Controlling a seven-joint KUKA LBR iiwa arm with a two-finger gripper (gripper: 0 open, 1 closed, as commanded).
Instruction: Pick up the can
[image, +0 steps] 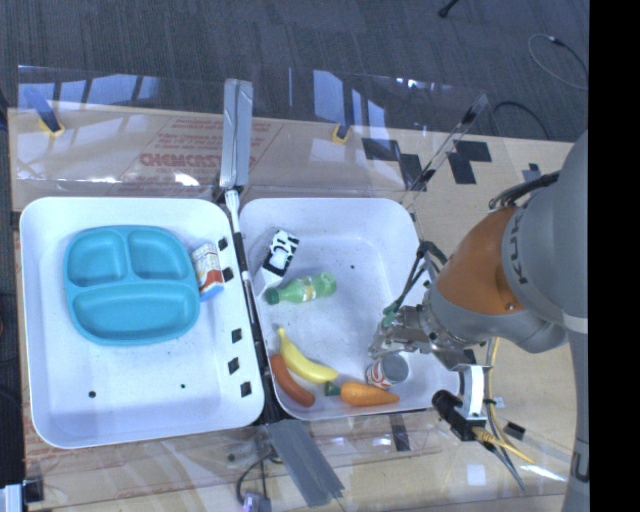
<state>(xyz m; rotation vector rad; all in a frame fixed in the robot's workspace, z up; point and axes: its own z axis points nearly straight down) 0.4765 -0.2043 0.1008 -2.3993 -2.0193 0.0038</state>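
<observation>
A blue sectioned plastic tray (130, 282) lies in the left white bin (60, 400); in the right white bin (340, 215), past a yellow banana (303, 362) and orange carrot (366, 394), the small silver can (388, 370) lies just under the gripper (402, 336); jaw state cannot be told; judged the approach step, next calling for a straight descent astride the can.

Right bin (330, 215): centre and far-right floor open, free passage there. Near edge crowded: sausage (291, 381), banana (304, 361), carrot (366, 395) packed in row, carrot touching can (386, 371) on its left. Gripper (398, 340) directly over can, bin wall just beside. Green bottle (300, 290) and black-white object (281, 251) occupy far-left part. Left bin (40, 330): blue tray (130, 282) fills far half, small carton (207, 268) beside divider; near half open.
</observation>
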